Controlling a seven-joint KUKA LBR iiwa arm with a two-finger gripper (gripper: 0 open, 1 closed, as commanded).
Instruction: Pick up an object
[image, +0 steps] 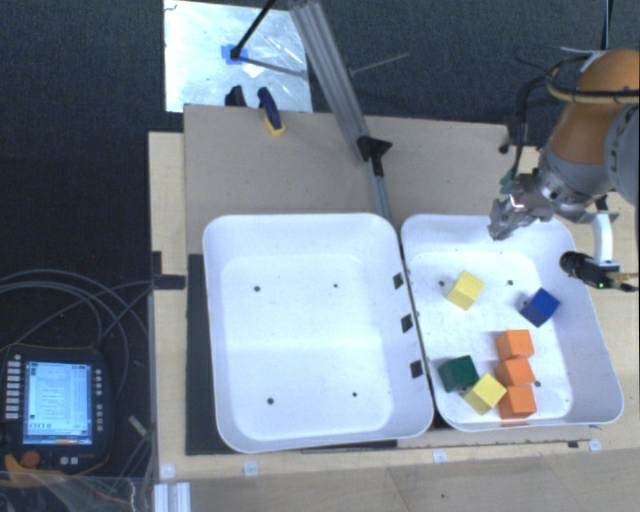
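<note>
**Yellow block nearest the gripper, nothing lifted yet**

Grey arm (590, 130) enters from the right, orange band showing above the wrist. Gripper (503, 222) hangs over the far edge of the right bin (590, 330), tip tilted toward the bin's inner far corner. At this slant, whether it is open or closed cannot be read. No block sits at its tip.

Candidates, all in the right bin:
- yellow block (465, 290), alone, toward the far half, turned corner-on.
- blue block (539, 307), alone, by the right wall.
- three orange blocks (516, 372), stacked in a line toward the near edge, touching one another.
- second yellow block (485, 393) pressed between the green block (459, 373) and the orange line.

Left bin (300, 330) holds no blocks.

Key relation: the lone yellow block lies toward the near side and slightly left of the gripper, closest of all. Blue is next, toward the near side and slightly right. The near-edge cluster is well apart.

Judgement: pick not yet begun. Isolated blocks look the easier grasp; the crowded cluster leaves little room alongside. The yellow block's diagonal set likely calls for wrist rotation to square up.
</note>
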